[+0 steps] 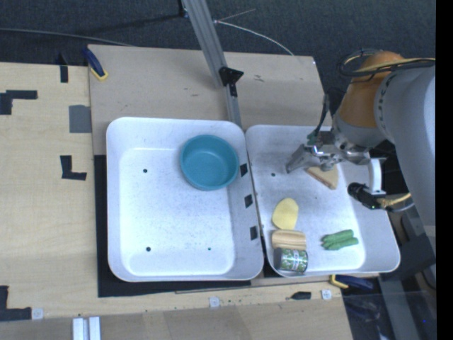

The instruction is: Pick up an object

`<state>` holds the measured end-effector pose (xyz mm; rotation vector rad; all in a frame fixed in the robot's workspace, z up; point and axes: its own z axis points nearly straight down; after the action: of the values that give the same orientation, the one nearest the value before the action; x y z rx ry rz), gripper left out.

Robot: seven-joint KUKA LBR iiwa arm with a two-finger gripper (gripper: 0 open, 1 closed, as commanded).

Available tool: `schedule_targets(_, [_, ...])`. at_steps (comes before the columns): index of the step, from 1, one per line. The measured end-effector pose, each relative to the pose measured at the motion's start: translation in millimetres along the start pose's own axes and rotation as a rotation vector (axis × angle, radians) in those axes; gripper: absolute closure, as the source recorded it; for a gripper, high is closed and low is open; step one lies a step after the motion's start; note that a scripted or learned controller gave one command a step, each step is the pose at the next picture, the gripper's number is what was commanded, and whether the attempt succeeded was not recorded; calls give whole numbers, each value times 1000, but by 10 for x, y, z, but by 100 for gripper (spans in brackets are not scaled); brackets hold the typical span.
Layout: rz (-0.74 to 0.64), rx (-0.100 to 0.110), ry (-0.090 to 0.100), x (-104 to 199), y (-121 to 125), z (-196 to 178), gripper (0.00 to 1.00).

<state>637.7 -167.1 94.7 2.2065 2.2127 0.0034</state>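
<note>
Fingers [309,163] of the arm: we see them low over the upper part of the right bin [375,264], two dark prongs that splay towards the left and the lower right, but whether they stand wide or narrow we cannot tell, since the wrist hides much of them. A tan wedge-shaped piece [327,178] lies just beside them, touching or nearly touching the lower prong; we cannot say that it sits between them.

Going from the near rim outward, we find a green-labelled can [291,261] on its side at the front edge of the right bin, with a tan block [289,239] lying right against its upper side. To the right of these, apart from them, lies a green pod-like object [339,240]. Just above the block rests a yellow rounded piece [286,213].

Farther up comes the wedge and the arm's grey body with the orange band [357,105] reaching in from the right.

In the left bin [141,261] a blue bowl [209,161] stands upright near the upper right corner. Behind both bins the tabletop [156,83] carries a slanting metal pole [209,37].
</note>
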Motion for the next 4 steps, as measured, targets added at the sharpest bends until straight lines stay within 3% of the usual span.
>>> schedule_targets(1, [-1, -5, -1, 3, 18, -130, 100])
schedule_targets(2, [2, 12, 10, 14, -67, -631, 100])
schedule_targets(4, [1, 10, 9, -5, -65, -1490, 100])
